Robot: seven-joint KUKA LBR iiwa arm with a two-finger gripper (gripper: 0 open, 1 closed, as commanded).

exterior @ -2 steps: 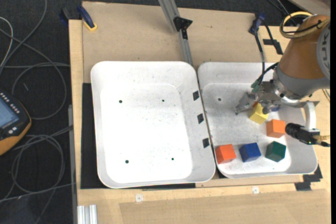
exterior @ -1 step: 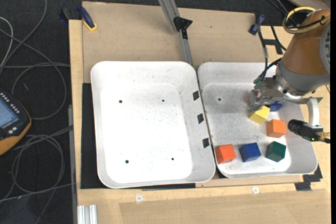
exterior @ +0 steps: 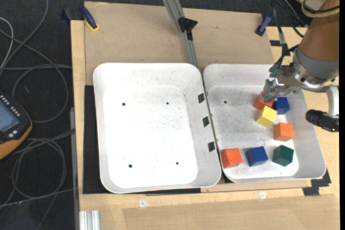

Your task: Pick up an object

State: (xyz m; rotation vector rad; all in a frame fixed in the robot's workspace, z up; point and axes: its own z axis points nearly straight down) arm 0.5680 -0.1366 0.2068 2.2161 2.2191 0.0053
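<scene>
The right bin holds several small blocks. My gripper hangs over its upper right part, directly above a red-orange block and a blue block, and it hides part of both. A yellow block lies just below them, touching or nearly touching the red-orange one. Further down sit an orange block, a green block, a second blue block and an orange-red block. No block shows between the gripper's tips.
The left bin lies beside the right one, with a shared ridge between them. A slanted metal pole rises from the bench's back. Cables and a handheld pendant lie on the floor at left.
</scene>
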